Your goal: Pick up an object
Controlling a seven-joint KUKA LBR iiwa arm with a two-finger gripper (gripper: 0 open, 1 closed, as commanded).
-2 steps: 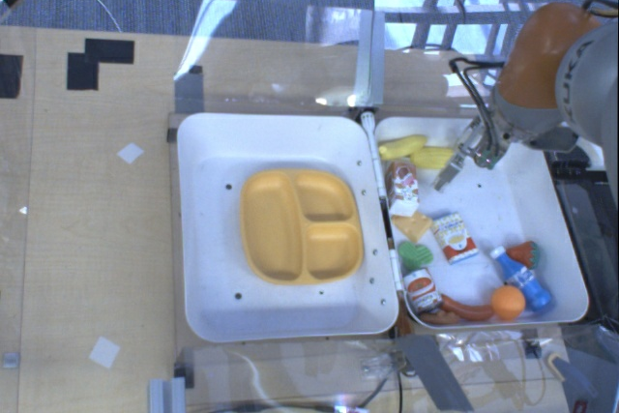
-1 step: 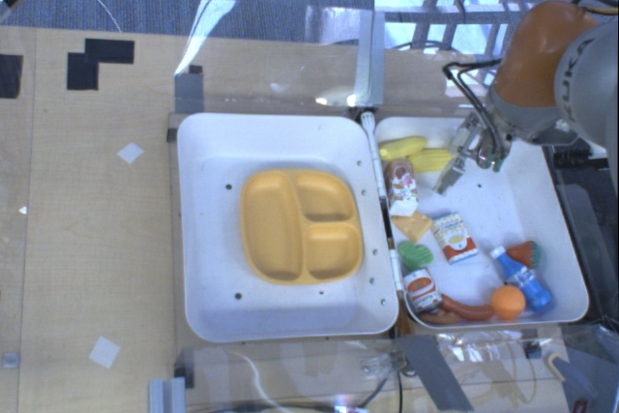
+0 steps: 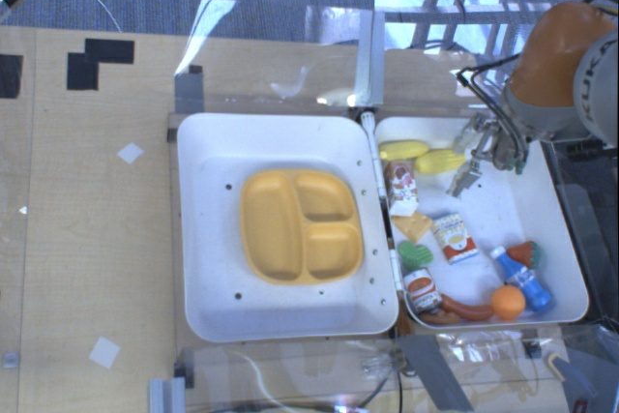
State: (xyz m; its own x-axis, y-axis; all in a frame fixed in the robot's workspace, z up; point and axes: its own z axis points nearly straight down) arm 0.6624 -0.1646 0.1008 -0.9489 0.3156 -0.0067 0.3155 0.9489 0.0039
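Clutter crowds the right bin (image 3: 566, 237), so I read the gripper (image 3: 474, 162) hanging spread and empty beside the corn cob (image 3: 440, 161) as lining up.

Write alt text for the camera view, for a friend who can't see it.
A grey and orange robot arm reaches from the right, its gripper above the far part of the right bin, near a banana. That bin holds small toy foods, including an orange and a blue bottle. The left bin holds a yellow tray.
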